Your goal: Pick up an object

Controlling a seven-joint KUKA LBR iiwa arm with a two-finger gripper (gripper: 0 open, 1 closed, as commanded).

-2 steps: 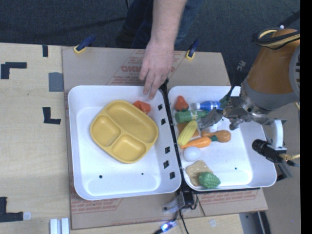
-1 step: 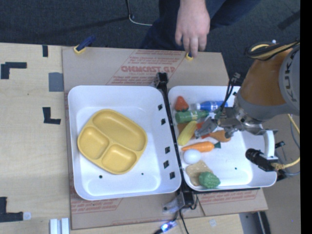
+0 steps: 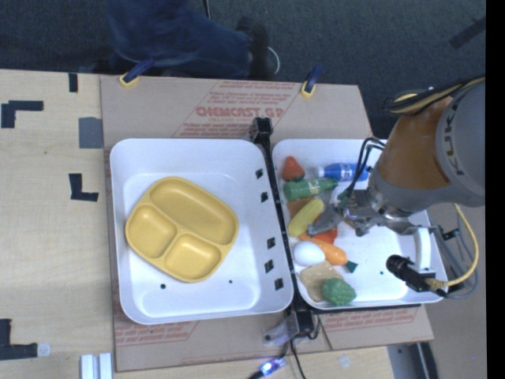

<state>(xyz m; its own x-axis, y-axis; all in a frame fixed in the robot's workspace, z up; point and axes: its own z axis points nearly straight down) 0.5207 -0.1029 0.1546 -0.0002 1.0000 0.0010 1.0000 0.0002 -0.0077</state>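
The pick looks unfinished: the two-finger gripper [image 3: 327, 223] sits low among the toy foods, at three o'clock of the yellow plastic banana [image 3: 305, 216]; whether it grips anything, I cannot tell.

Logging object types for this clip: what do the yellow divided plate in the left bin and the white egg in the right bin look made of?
The yellow three-compartment plate looks like moulded plastic: uniform colour, soft rounded ridges, dull sheen. The small white egg seems a smooth plastic toy, judging by its even glossy surface, though real shell can't be ruled out.
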